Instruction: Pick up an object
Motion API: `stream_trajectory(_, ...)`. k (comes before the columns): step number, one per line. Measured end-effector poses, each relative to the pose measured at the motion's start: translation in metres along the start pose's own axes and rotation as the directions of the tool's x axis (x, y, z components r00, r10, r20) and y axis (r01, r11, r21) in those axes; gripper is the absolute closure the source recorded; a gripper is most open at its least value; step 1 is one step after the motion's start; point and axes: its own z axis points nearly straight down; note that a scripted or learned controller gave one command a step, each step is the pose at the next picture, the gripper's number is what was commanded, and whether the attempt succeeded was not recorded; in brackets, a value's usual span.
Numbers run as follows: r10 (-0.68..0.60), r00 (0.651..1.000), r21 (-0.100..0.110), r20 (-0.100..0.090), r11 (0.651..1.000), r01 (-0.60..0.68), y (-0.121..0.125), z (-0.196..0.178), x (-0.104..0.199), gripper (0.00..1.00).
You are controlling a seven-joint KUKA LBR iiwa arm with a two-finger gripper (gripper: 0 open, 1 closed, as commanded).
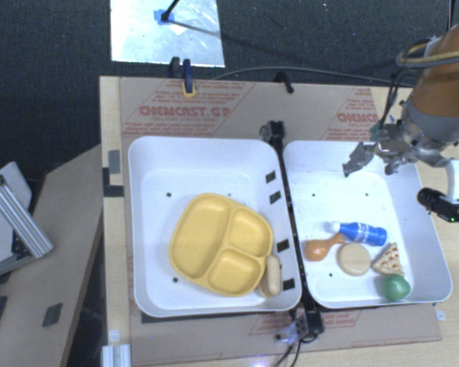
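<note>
Two white bins are sitting side by side on the bench, and a black divider strip [287, 220] is running between them.

The left bin [149, 205] is holding two things. One yellow tray [220, 243] with three compartments is lying flat in the middle of the floor, turned at a slant. One pale bread roll [271, 275] is lying just beside the tray's lower right corner, touching or nearly touching it, close to the divider.

The right bin [413, 205] is holding five small things, all gathering in its lower half. One orange spoon-like piece [321, 247] is lying furthest left, with its handle pointing up and right toward one blue bottle [359, 232], which is lying on its side with its white cap to the left. Below the bottle, one round tan disc [354, 259] is lying flat, just beside the orange piece. To the right of the disc, one pizza wedge [388, 260] is resting near it. One green ball [395, 287] is sitting below the wedge, near the bin's lower right corner.

The upper half of the right bin is where the arm is working. The gripper [379, 159] is hanging over the bin's upper right part, well apart from the five things below. Its two dark fingers [357, 161] are spreading apart, and nothing is showing between them. The orange band [444, 90] of the arm is rising behind it at the right.
</note>
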Motion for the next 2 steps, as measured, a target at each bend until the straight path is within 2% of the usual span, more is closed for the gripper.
stream_trajectory(1,0.002,1.000,0.003,0.000,1.000,-0.002,0.003,0.054,-0.010,0.00)
stream_trajectory(2,-0.002,1.000,0.002,-0.001,1.000,0.002,0.011,0.103,-0.003,0.00)
